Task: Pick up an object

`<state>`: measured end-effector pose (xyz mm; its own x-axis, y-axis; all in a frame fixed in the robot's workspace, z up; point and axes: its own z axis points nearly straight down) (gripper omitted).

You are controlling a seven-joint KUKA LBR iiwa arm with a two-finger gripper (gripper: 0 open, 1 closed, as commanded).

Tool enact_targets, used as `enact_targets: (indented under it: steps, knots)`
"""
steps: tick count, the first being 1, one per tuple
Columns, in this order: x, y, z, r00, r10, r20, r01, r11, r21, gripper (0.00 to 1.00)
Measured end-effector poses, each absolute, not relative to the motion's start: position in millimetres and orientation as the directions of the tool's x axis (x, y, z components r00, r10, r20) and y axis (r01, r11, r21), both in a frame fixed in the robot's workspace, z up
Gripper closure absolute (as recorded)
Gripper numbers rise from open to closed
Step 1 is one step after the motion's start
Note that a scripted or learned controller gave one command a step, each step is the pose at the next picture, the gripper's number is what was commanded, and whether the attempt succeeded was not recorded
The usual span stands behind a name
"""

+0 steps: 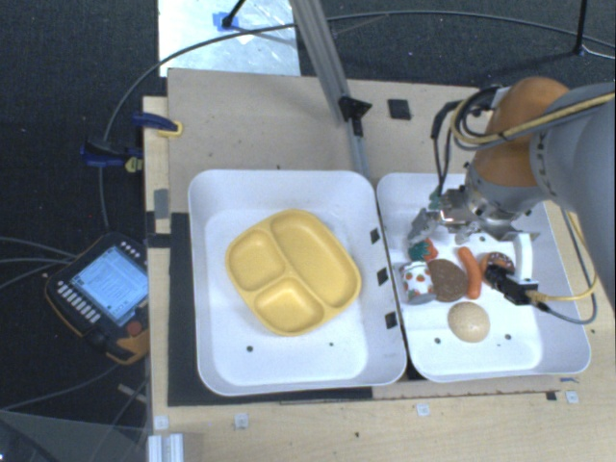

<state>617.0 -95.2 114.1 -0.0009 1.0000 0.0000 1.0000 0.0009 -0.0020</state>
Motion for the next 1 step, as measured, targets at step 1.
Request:
enact_targets:
  steps: [1]
  knots:
    - [619.0,-95.4,86.1,0.0,1.0,-0.001,1.0,0.0,0.005,0.0]
